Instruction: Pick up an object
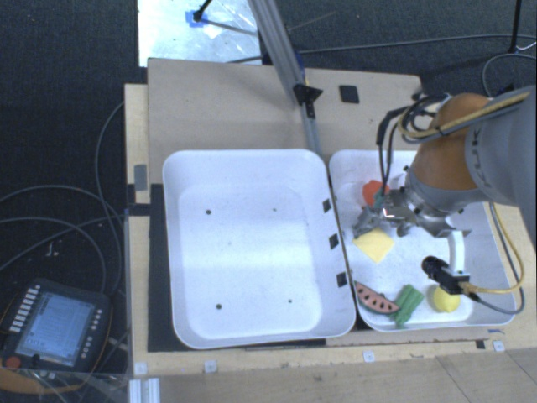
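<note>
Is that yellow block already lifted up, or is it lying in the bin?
Lying in the bin. The yellow block rests on the right bin's floor, just below the gripper, not between its fingers.

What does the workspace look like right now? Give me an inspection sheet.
Surface: two white bins side by side on a tan bench; left bin, right bin.
Job's things: in the right bin, yellow block, orange piece, watermelon slice, green piece, yellow ball.
Clutter: nothing seen.
Grippers: gripper low in the right bin, just above the yellow block; grasp cannot be told.
Cables: yellow cable along the arm; black cables on the floor.
Surroundings: pendant at lower left, dark carpet.
</note>
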`<state>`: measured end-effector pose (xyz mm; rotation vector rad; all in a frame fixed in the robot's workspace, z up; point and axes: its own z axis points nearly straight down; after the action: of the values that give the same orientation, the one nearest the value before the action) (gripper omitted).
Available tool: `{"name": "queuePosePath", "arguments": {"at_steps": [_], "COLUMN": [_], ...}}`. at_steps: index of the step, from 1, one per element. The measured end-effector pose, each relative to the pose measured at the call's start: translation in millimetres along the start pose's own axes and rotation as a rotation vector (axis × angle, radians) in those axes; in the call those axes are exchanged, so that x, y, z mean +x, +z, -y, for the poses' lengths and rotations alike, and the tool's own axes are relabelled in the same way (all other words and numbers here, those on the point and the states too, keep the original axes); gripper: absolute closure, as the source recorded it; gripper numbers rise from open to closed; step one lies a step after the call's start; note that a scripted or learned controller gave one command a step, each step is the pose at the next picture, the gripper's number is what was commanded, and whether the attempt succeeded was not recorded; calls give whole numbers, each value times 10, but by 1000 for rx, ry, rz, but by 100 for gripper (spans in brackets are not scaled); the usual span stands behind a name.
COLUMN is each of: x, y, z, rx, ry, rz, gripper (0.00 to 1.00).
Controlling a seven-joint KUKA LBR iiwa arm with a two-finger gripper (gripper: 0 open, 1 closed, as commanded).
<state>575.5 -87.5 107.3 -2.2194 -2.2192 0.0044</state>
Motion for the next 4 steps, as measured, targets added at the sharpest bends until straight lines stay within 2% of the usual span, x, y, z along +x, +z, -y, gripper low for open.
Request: {"name": "queuePosePath", "arguments": {"at_steps": [1, 2, 3, 4], "x": [-1, -32, 29, 29], "y": [-131, -568, -1182, -1359], "z": [-17, 19, 0, -5], "rx": [-6, -8, -10, -6], "ry": [0, 0, -1, -1], "rz": [0, 1, 0, 0], "gripper": [100, 100, 100, 100]}}
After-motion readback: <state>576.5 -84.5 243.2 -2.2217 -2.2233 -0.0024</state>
